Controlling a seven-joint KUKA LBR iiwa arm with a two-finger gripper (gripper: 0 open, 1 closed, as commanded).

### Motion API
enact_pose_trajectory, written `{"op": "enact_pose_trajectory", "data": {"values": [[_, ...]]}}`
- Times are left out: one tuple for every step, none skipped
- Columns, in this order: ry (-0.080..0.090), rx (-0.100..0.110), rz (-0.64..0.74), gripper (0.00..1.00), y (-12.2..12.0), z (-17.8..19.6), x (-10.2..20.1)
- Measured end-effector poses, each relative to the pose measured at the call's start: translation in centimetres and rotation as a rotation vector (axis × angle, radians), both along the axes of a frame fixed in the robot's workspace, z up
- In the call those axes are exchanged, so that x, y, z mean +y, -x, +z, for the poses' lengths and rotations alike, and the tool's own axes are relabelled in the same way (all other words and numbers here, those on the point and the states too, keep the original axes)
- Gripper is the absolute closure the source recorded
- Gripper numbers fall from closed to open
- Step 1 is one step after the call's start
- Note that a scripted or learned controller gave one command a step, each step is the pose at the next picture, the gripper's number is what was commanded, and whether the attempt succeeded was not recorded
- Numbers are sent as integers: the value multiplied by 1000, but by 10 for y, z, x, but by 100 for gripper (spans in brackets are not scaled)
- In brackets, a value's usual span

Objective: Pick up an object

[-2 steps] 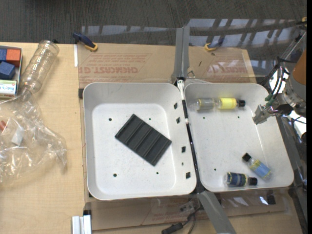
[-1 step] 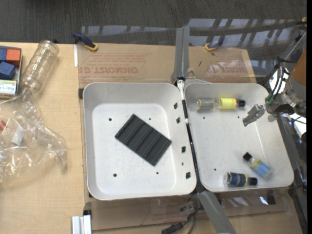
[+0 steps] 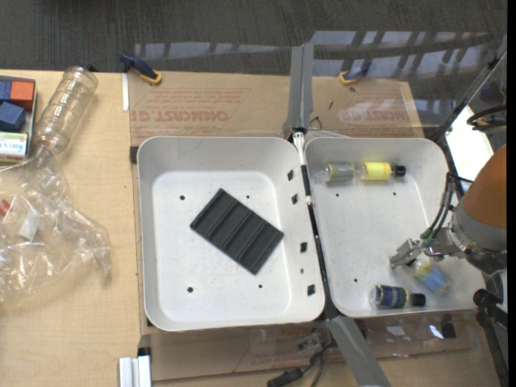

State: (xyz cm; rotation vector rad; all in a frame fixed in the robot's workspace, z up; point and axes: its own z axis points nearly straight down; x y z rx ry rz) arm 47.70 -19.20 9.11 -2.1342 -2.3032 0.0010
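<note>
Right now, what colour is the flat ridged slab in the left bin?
Dark grey, nearly black slab, seen in the camera view.

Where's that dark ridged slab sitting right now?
The dark ridged slab lies tilted near the middle of the left bin, alone there.

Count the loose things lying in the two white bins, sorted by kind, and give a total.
Small bottles: 2, a yellow-banded bottle and a dark bottle
Dark ribbed slabs: 1, the slab
Small blue-and-yellow items: 1, beside the gripper, the blue item
Total: 4
</note>
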Motion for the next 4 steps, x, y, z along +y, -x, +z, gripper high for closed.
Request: {"op": "enact_pose_trajectory", "data": {"values": [[0,1,-2,100,0,8,0],[2,0,-204,100,-47,0,-9],[3,1,-320,100,-61,133,35],[2,2,-343,100,-30,157,95]]}}
